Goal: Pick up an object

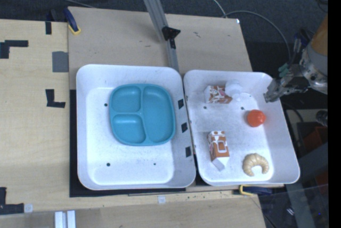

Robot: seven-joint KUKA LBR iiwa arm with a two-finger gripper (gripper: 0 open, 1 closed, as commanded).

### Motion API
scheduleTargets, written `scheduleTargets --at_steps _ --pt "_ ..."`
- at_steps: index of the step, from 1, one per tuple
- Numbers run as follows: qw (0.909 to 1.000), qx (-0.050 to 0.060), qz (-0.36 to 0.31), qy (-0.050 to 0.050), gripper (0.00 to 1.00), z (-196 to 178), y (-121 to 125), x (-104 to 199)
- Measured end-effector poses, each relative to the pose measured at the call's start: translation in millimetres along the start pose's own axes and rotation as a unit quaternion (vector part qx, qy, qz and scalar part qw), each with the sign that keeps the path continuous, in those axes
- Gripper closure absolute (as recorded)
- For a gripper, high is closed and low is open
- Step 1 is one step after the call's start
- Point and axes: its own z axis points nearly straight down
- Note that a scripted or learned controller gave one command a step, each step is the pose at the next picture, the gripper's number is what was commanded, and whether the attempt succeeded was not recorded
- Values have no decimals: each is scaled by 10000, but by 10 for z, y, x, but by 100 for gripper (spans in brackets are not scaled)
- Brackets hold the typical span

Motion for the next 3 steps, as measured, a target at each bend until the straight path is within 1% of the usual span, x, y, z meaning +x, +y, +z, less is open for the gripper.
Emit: scheduleTargets --at_steps 1,3 --pt "10000 26 -15 9 100 65 97 414" --pt "10000 26 -27 15 100 21 337 1531"
